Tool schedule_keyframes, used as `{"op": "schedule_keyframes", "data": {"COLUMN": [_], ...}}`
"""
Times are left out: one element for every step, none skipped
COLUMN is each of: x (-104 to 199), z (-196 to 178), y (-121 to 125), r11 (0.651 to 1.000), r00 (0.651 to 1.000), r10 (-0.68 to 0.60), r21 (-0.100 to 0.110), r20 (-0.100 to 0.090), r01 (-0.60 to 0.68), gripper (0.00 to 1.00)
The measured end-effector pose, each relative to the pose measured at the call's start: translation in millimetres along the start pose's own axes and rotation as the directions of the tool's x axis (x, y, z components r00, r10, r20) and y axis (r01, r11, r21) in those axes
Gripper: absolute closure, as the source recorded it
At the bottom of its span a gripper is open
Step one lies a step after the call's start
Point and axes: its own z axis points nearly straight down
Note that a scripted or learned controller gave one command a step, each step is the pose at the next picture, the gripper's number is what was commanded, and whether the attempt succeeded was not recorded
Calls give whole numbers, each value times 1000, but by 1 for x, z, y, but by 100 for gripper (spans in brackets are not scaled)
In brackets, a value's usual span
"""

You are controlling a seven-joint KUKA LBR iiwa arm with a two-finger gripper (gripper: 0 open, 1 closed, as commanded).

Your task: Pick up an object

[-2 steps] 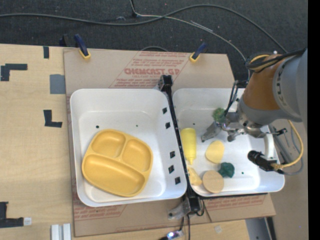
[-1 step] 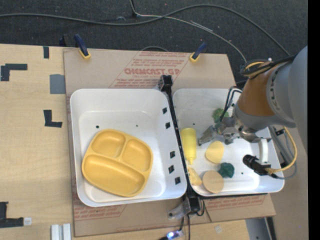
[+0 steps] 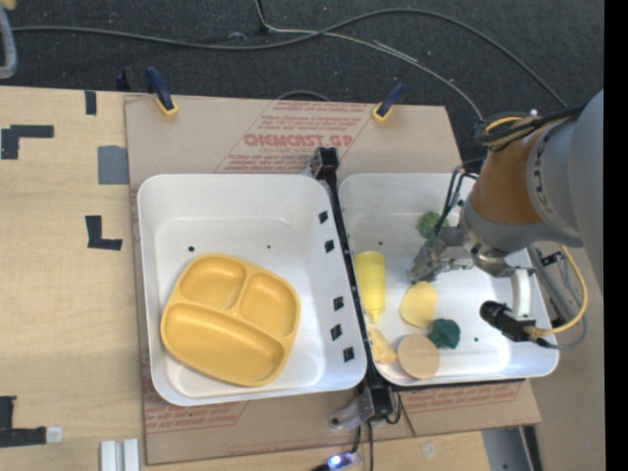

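Grey and orange, my arm (image 3: 535, 180) hides much of the right bin (image 3: 392, 196); my jaws (image 3: 429, 261) sit low among its things, too dark to tell spread or pressed. Nearby lie a yellow bottle (image 3: 371, 283), pale round piece (image 3: 419, 304), and a half-covered green lump (image 3: 429, 225)

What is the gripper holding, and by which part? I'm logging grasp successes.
Cannot be told: the gripper sits low in the right bin, just above the pale yellow piece.
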Motion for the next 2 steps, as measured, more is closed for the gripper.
{"op": "schedule_keyframes", "data": {"x": [-2,3], "z": [-59,-115], "y": [4,13], "r11": [1000,1000], "r00": [1000,1000], "r10": [-1,-2], "r21": [-6,-6], "r20": [-1,-1], "r01": [1,2], "gripper": [100,100]}}
